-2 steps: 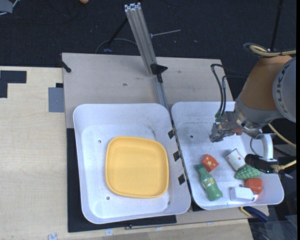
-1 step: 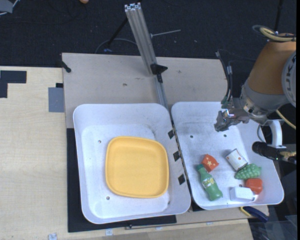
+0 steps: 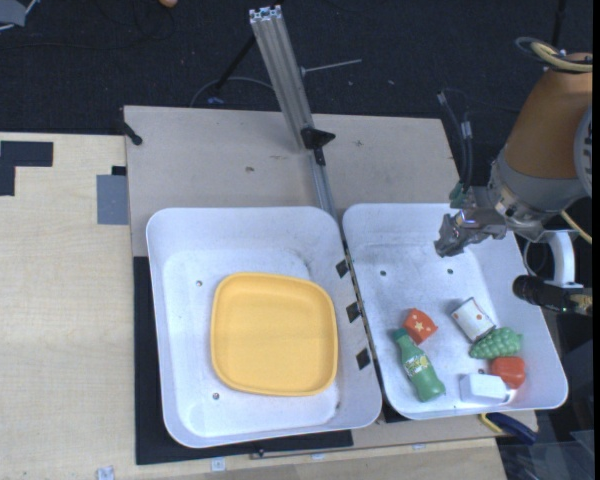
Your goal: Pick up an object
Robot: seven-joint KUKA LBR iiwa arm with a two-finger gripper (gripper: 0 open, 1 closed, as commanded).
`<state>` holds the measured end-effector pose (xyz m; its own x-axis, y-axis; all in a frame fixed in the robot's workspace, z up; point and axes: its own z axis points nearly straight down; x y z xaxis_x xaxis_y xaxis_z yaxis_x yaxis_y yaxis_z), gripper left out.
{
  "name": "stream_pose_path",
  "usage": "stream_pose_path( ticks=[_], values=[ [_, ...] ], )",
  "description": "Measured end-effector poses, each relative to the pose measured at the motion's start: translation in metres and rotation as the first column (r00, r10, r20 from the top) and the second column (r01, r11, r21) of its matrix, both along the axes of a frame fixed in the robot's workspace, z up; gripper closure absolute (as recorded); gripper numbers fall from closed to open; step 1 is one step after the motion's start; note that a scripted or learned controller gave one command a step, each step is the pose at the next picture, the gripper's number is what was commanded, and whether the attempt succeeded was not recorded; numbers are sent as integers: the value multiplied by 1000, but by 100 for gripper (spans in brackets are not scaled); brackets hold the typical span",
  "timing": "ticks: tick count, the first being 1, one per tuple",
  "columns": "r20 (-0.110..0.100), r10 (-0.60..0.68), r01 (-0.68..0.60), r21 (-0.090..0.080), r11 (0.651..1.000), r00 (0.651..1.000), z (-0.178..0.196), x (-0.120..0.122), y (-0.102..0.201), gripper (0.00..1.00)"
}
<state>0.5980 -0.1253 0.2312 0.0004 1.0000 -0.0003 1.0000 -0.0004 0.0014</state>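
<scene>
Several small objects lie in the right bin (image 3: pixel 400 243): a green bottle (image 3: pixel 419 365), a small red box (image 3: pixel 420 325), a white can (image 3: pixel 472 318), a green grape bunch (image 3: pixel 496 343), a red tomato-like piece (image 3: pixel 508 370) and a white block (image 3: pixel 483 387). My gripper (image 3: pixel 452 236) hangs over the far right part of this bin, well above and behind the objects. Nothing shows between its fingers.
The left bin (image 3: pixel 175 238) holds a yellow square plate (image 3: pixel 274 333). A metal rail (image 3: pixel 290 68) slants up behind the bins. Black clips (image 3: pixel 352 308) sit on the divider between the bins. Bare bin floor lies under the gripper.
</scene>
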Motion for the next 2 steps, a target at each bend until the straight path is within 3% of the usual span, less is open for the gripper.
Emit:
stream_pose_path(
  ticks=[2],
  values=[
    [-2,3,-3,1,1000,1000,15,15,100,100]
  ],
)
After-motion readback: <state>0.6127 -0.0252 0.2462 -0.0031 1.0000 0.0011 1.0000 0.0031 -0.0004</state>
